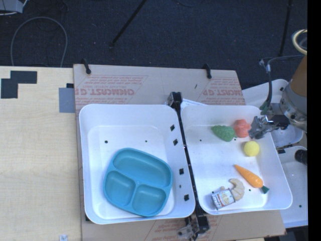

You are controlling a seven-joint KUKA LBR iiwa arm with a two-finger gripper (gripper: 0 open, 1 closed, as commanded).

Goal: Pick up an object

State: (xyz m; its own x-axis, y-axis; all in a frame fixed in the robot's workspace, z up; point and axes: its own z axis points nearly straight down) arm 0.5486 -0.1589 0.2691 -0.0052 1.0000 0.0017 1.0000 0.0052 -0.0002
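The right bin (220,205) holds several small toys. A green leafy piece (223,132) and a pink-red piece (242,127) lie at the back, with a yellow ball (251,148) just in front of them. An orange carrot (249,176), a beige piece (236,188) and a small printed box (222,199) lie toward the front. My gripper (259,127) hangs over the bin's far right edge, right beside the pink-red piece and above the yellow ball. Nothing shows between its fingers.
The left bin (95,134) holds a blue divided plate (137,181). A black divider (181,154) runs between the bins. Cardboard (150,87) lies under both bins. A pale wooden bench top (35,154) spreads to the left, and cables hang over the dark floor behind.
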